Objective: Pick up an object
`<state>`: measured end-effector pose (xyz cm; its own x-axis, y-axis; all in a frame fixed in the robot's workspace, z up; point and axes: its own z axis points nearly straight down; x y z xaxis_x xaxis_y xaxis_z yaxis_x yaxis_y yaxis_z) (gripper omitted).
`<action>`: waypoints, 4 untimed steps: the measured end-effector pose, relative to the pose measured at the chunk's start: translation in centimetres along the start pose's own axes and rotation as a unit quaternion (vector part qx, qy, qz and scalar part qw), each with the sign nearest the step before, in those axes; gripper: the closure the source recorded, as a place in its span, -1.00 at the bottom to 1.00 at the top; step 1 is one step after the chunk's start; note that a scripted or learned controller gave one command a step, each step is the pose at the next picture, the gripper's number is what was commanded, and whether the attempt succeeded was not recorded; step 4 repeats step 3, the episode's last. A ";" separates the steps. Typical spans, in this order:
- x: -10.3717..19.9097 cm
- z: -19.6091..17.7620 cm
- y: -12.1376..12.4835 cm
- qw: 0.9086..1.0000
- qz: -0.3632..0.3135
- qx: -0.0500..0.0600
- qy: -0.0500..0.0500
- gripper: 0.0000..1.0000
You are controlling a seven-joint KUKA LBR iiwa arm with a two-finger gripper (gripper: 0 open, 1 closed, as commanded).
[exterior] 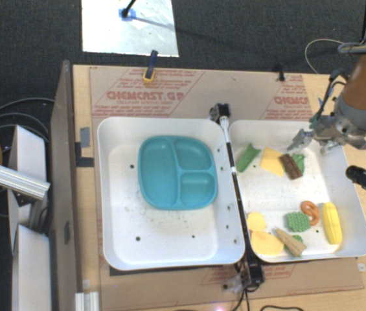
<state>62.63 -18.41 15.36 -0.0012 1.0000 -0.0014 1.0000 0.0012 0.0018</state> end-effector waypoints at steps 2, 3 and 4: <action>0.0 5.4 -0.1 1.000 -0.001 -0.005 0.000 1.00; 13.0 -3.5 -2.5 1.000 -0.005 -0.001 0.002 1.00; 13.0 -3.5 -2.5 1.000 -0.005 -0.001 0.002 1.00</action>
